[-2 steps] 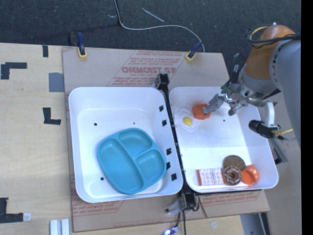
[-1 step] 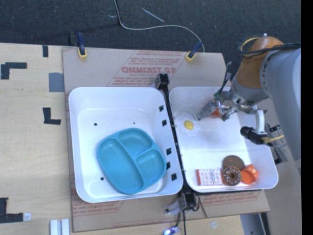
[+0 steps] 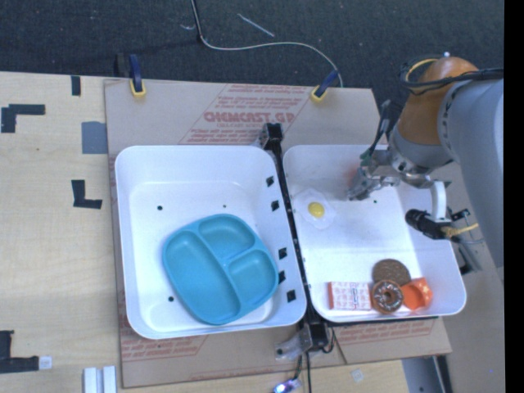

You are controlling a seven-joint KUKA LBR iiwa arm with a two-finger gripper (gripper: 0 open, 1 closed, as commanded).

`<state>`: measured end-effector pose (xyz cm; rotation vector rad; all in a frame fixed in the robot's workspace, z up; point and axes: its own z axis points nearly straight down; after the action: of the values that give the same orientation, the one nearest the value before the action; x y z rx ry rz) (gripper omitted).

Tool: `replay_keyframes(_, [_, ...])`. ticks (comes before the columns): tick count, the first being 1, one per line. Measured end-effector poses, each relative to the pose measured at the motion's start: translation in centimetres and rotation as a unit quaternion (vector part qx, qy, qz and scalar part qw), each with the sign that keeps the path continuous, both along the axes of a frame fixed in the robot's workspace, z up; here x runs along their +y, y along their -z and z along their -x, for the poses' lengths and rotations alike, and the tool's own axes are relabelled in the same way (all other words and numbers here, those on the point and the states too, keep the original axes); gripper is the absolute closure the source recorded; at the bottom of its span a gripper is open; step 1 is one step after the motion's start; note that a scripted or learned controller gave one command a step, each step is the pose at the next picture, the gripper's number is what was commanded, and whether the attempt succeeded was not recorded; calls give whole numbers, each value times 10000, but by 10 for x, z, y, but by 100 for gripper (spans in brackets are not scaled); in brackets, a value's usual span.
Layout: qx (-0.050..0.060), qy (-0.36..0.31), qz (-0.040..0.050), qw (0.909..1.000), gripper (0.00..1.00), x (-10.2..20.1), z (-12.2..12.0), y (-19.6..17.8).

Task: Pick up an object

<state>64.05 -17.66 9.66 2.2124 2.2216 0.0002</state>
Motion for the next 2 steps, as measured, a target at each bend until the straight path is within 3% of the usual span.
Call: replay_keyframes(2, [7,12,-18,10000,100,1,-2,-87])
